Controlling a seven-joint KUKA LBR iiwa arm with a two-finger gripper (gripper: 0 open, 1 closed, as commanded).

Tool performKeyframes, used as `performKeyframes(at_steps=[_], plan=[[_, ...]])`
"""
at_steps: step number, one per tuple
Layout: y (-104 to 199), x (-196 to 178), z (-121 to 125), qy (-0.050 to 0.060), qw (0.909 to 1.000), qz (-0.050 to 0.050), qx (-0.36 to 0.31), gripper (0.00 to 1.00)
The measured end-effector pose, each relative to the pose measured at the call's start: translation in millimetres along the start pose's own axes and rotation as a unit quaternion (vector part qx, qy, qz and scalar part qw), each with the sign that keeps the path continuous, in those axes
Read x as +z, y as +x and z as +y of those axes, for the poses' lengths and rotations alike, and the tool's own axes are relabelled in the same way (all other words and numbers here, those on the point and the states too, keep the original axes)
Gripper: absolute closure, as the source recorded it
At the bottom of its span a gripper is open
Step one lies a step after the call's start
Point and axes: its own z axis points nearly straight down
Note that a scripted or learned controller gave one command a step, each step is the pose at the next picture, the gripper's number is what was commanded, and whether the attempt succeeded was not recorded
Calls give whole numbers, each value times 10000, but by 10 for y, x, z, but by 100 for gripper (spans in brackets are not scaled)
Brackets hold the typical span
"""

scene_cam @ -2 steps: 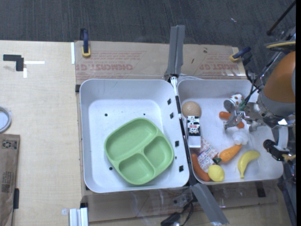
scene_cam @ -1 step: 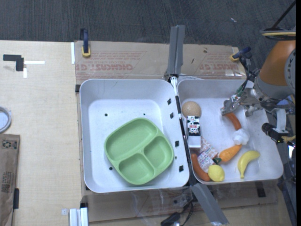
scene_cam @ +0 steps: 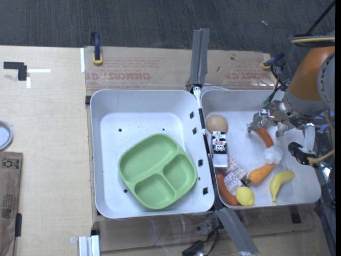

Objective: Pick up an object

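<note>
The claw point(scene_cam: 265, 122) hangs in the right bin point(scene_cam: 234, 100), near its back edge; I cannot tell how it is set. Right under it lies an orange sausage point(scene_cam: 264, 136), long axis slanting from the claw toward the bin's front right corner. Any grab would likely straddle that slant.

Green divided plate point(scene_cam: 157, 170) in left bin point(scene_cam: 101, 143); hand point(scene_cam: 262, 125) over orange sausage-like toy point(scene_cam: 265, 137) in right bin point(scene_cam: 234, 97).
</note>
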Motion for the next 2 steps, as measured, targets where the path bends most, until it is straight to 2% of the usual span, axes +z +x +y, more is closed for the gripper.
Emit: performKeyframes(at_steps=[1,2], plan=[[3,-89,-1,8,10000,0,-12,100],[212,-881,-149,-6,10000,-7,-68,100]])
